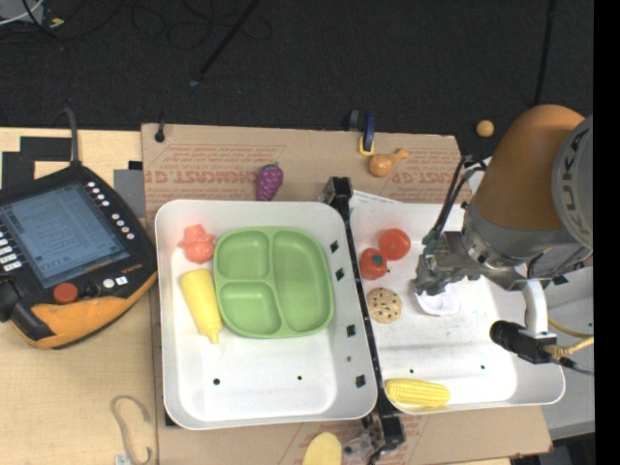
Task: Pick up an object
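Observation:
My gripper (435,281) hangs low in the right bin (523,381), directly over a small white object (443,304) that it partly hides. To its left lie two red tomatoes (394,243) (374,263) and a speckled cookie (385,305). A yellow corn cob (418,392) rests at the bin's front edge. Whether the gripper touches the white object is hidden by the wrist.
The left bin (252,386) holds a green divided plate (273,282), a yellow bottle-shaped toy (201,303) and a pink toy (197,244). Outside the bins lie purple grapes (269,180), an orange gourd (386,163) and a yellow lemon (323,449). A teach pendant (58,250) sits at left.

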